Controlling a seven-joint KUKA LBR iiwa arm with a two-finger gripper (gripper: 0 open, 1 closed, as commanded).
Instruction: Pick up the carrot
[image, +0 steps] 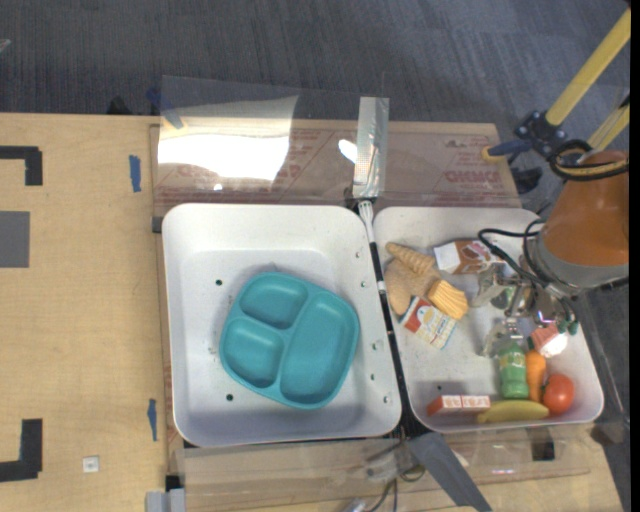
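Two white bins are carried side by side on the table. Along the near edge of the right bin (592, 405), a yellow banana (513, 411), a small red-and-white box (459, 403) and a red tomato (558, 393) are seen. Just behind them, near that bin's right edge, the carrot (537, 371) is found lying on the bin floor beside a green item (512, 374), so it is judged not yet lifted. Directly above it the claw (520, 318) is poised; whether it is released or clenched cannot be told. Descent, closing and lifting are judged to remain. Further back, snack packets are scattered. A teal divided plate (290, 340) is held in the left bin (190, 240).
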